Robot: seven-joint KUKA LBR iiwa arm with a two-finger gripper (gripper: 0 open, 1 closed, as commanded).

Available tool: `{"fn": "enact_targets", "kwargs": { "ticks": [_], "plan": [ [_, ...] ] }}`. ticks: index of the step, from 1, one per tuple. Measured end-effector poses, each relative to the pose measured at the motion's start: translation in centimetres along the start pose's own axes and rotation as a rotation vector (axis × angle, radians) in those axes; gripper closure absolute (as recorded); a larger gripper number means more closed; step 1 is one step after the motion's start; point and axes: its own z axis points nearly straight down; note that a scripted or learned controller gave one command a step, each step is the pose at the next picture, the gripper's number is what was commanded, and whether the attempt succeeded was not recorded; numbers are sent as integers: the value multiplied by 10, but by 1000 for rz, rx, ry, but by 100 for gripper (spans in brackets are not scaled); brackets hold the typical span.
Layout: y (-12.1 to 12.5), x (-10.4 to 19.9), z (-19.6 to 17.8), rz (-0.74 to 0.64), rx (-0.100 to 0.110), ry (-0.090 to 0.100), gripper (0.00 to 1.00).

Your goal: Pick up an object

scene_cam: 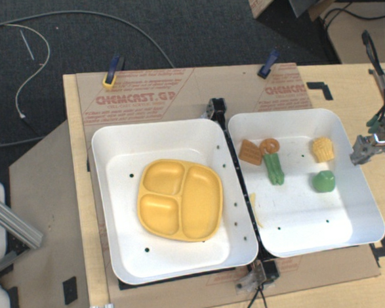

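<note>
The right white bin (355, 224) holds several small toy foods. A brown block (250, 152) and an orange ring (269, 146) lie at its far left, with a long green piece (274, 169) just below them. A yellow corn piece (322, 149) sits toward the right wall, and a round green object (324, 181) lies in front of it. My gripper (368, 147) is at the bin's right rim, outside the wall, to the right of the corn piece and apart from every object.
The left white bin (120, 254) holds a yellow divided plate (180, 199). Blue clamps (113, 71) (268, 64) pin the cardboard sheet at the back. Cables run over the dark floor beyond the bench.
</note>
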Motion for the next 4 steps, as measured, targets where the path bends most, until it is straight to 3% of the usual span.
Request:
{"fn": "enact_targets", "kwargs": {
  "ticks": [1,3,4],
  "plan": [
    [11,58,13,-5,10,8,100],
    [41,169,5,-6,6,6,100],
    [62,219,19,-5,7,5,100]
  ]
}}
